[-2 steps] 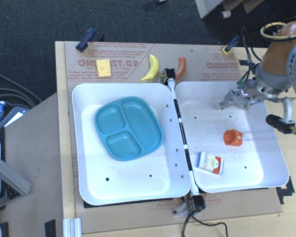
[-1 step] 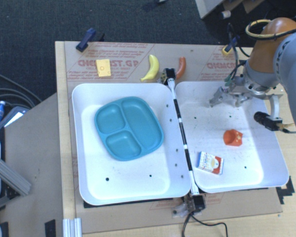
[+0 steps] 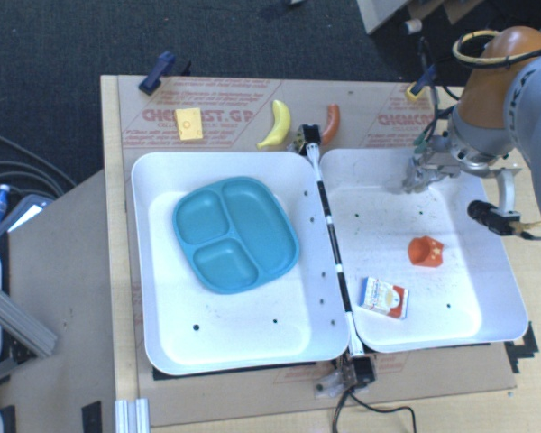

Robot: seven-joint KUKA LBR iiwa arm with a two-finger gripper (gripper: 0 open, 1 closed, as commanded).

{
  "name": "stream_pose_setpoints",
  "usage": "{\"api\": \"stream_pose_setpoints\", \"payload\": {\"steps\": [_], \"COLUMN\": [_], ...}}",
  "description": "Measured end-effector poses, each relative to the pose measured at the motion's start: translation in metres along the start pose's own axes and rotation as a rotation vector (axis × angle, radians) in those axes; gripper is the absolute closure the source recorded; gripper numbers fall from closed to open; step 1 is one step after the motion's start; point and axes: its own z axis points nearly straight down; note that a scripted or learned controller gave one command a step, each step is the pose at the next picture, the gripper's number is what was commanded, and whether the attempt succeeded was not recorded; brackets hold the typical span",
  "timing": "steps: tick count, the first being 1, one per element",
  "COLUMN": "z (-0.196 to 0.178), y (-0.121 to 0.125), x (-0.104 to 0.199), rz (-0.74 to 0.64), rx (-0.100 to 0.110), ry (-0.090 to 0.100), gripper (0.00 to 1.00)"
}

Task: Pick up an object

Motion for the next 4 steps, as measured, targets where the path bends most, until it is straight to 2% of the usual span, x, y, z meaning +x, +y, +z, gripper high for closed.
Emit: {"api": "stream_pose_setpoints", "payload": {"steps": [1, 2, 3, 4], "z": [0.0, 0.011, 0.0, 0.0], "y": [0.0, -0.001, 0.0, 0.0], "x": [0.0, -0.015, -0.015, -0.015], "rz": [0.0, 0.002, 0.001, 0.001], "rx": [0.001, 0.0, -0.003, -0.002], "ry": [0.0, -0.001, -0.002, -0.002], "gripper": [0.0, 0.0, 1.0, 0.0]}}
